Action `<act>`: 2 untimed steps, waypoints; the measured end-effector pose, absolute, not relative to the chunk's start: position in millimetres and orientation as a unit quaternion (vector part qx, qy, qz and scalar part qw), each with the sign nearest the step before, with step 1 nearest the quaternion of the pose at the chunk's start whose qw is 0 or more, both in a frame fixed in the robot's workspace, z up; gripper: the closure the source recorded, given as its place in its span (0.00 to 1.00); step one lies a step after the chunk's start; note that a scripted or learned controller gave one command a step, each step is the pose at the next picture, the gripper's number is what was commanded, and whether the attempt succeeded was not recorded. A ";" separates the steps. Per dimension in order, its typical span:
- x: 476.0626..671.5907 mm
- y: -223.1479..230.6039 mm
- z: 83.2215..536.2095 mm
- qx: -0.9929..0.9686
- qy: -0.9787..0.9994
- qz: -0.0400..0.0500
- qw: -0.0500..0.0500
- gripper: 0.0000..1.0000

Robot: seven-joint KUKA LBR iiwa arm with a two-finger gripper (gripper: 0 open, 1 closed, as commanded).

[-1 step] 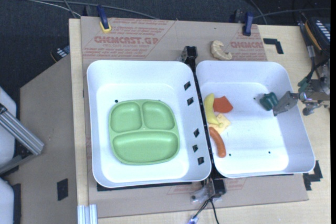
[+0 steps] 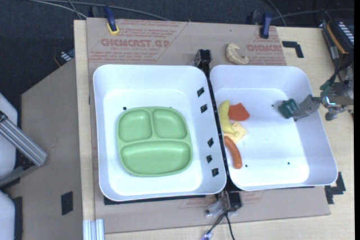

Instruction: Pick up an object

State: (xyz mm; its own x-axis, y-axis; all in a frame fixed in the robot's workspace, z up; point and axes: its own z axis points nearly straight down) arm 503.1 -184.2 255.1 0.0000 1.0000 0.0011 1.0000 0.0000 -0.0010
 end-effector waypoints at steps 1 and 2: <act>507.8 -177.9 195.5 -0.707 -0.707 0.001 0.003 0.00; 503.4 -176.4 132.2 -0.707 -0.707 0.001 0.004 0.00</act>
State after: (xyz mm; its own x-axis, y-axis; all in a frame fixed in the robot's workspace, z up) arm 503.4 -176.4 132.2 0.0004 1.0000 0.0041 1.0000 -0.0003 -0.0081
